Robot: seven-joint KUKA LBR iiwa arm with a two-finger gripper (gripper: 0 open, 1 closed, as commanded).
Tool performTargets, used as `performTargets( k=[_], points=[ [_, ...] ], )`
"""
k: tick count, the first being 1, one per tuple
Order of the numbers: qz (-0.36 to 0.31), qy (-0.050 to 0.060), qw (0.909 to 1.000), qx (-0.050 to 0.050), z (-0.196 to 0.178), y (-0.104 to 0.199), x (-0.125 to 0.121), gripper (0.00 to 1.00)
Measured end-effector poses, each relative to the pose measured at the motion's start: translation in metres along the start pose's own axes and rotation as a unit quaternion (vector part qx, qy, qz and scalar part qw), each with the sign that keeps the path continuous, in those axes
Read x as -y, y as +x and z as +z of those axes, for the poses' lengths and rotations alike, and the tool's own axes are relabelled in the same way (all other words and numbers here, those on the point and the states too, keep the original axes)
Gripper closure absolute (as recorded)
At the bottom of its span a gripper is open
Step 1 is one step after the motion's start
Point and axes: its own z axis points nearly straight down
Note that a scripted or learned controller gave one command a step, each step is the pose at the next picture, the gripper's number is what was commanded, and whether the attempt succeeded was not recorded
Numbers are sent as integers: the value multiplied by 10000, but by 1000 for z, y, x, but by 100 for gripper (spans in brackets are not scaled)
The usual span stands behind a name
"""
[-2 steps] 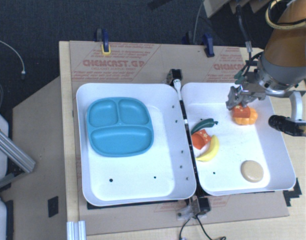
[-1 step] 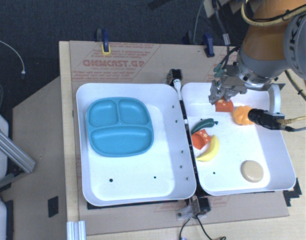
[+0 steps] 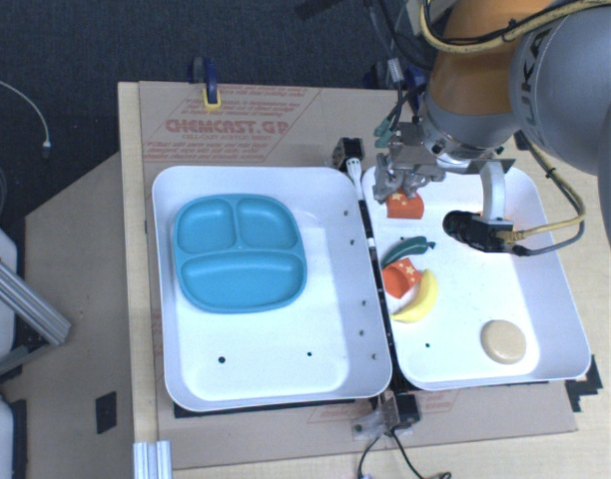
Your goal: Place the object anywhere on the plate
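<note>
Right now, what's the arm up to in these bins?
The arm's hand is down in the right bin, at its back left corner, right over a small orange-red block; whether it actually has the block isn't clear. A red pepper, a banana and a tan disc also lie in that bin. The blue plate in the left bin has nothing on it yet.

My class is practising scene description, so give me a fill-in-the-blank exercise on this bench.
1. The blue plate lies in the ___ bin.
2. The banana touches a ___ fruit.
3. The plate has ___ compartments.
4. The gripper hangs over the ___ bin.

Missing words: left; red; three; right
</note>
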Motion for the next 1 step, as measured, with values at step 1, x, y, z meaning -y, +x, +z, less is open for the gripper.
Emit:
performTargets(
  k=[1],
  points=[
    [3, 0, 10000, 0, 2, 56, -5, 100]
  ],
)
